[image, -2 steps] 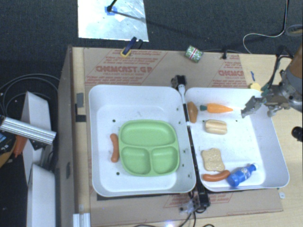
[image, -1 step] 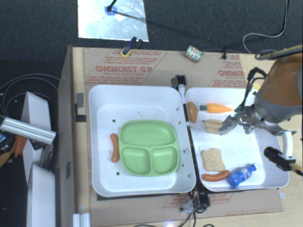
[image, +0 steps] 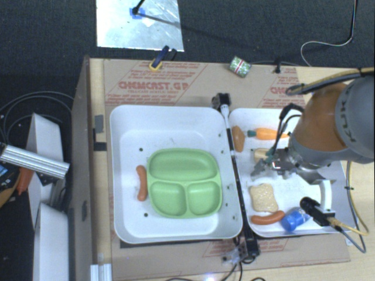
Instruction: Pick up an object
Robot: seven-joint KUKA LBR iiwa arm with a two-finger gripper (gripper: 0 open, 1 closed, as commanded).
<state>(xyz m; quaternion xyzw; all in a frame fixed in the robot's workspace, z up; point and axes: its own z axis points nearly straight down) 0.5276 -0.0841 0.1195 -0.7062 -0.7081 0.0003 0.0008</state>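
Camera view, looking down at a slant: a counter [image: 176, 78] covered in brown printed cardboard sits on dark carpet, with cables and metal parts off to the left and a shiny metal sheet [image: 139, 16] on the floor beyond it. Two shallow white bins lie side by side. The left bin [image: 126, 127] holds a green divided plate [image: 184, 181] with a small sausage [image: 141, 183] just beside its left edge. The right bin [image: 246, 117] holds a bread slice [image: 263, 197], a second sausage [image: 266, 218] near the front wall, a blue block [image: 293, 220] touching that sausage's right end, a carrot [image: 266, 134] near the back, and a brown piece [image: 238, 138] by the dividing wall. The grey arm with its orange band enters from the right. Its pincer [image: 265, 164] hangs low in the right bin, just above the bread slice and in front of the carrot. Its dark fingers seem slightly parted, though I cannot tell for sure, and nothing sits between them.
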